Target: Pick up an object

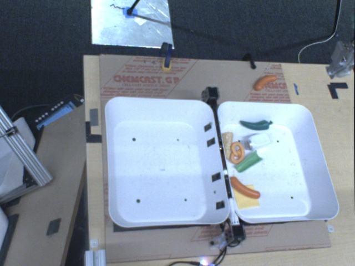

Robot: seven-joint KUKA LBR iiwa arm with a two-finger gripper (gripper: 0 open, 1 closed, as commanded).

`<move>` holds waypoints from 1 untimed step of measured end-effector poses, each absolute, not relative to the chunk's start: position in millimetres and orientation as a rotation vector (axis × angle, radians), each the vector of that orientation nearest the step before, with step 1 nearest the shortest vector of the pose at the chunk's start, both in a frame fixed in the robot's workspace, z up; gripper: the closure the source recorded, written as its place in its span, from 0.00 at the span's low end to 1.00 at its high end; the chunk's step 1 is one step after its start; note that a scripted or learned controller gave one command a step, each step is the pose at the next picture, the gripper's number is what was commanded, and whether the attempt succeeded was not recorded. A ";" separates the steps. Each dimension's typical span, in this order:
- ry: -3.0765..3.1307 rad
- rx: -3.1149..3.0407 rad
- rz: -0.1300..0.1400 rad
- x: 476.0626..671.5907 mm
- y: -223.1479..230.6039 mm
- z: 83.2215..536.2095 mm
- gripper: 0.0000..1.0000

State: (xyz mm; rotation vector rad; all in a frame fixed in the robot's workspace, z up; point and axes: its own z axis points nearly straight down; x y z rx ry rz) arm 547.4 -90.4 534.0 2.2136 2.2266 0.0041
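Note:
The right bin holds several small toy foods near its left wall. A dark green pepper lies at the top of the group. Below it sit a clear white piece, an orange pretzel and a light green pod. Lower down an orange sausage rests partly on a yellow slice. Another orange sausage lies outside the bins on the board behind the right bin.
The left bin stands beside the right one, joined by a black clipped divider. A shiny metal sheet lies at the back. A yellow and blue clamp sits on the board's far edge. A metal frame stands at left.

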 end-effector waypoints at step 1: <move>2.227 2.211 0.004 643.4 -82.5 533.5 1.00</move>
